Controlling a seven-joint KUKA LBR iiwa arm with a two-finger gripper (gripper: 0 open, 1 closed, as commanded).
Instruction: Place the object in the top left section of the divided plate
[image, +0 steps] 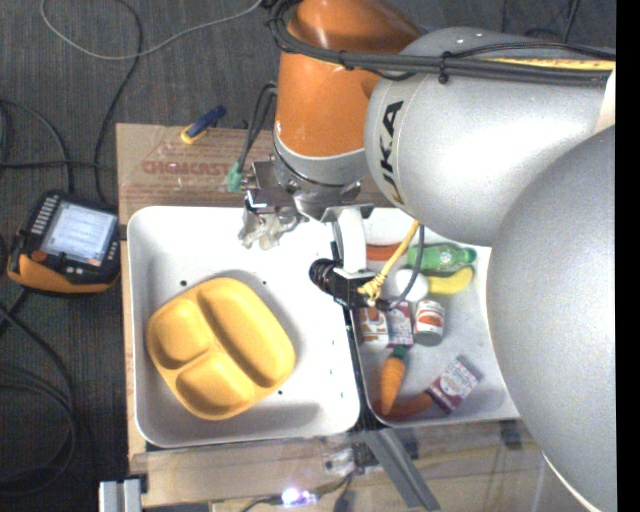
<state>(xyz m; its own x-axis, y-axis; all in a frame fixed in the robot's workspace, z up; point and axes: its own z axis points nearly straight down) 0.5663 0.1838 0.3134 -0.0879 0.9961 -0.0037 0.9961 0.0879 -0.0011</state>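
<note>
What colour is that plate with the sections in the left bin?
The divided plate is plain yellow all over, seen clearly in the camera view.

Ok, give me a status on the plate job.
Done: nothing that shows; the yellow plate in the left bin has all sections bare. In hand: the claw is over that bin's top edge, and whether it grips anything is unclear. Left: the carrot and other items sit in the right bin.
</note>
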